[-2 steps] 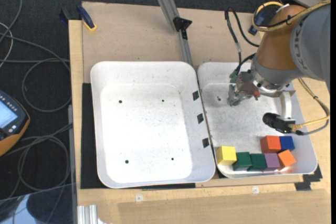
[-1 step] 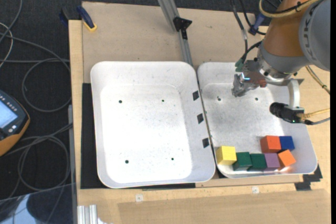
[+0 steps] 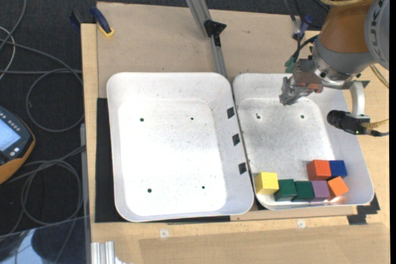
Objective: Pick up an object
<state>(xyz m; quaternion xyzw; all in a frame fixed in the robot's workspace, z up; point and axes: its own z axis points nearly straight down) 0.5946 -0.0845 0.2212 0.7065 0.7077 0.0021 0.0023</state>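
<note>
We see the gripper (image 3: 289, 97) hanging over the far end of the right bin (image 3: 279, 133), pointing down at bare speckled floor. We cannot tell how it is set; it is too small and dark against the wrist.

The things to pick lie well away from it, toward the near edge of that bin and below it in the view: a yellow block (image 3: 267, 182) nearest our side of the gripper's line, 2 green blocks (image 3: 294, 189) beside it, then a purple block (image 3: 320, 189), a red block (image 3: 320, 168), a blue block (image 3: 338, 167) and an orange block (image 3: 338, 186) packed toward the near right corner. The left bin (image 3: 170, 145) lies off to the gripper's left.

Our worry is the packing. The 7 blocks touch or nearly touch, so a descent into the cluster may land on top of a block, or shove neighbours aside and close on nothing. Those against the bin wall leave little room on the wall side (the yellow one looks the most open). A descent from the present spot would meet only bare floor.

No brand or writing is legible to us.
</note>
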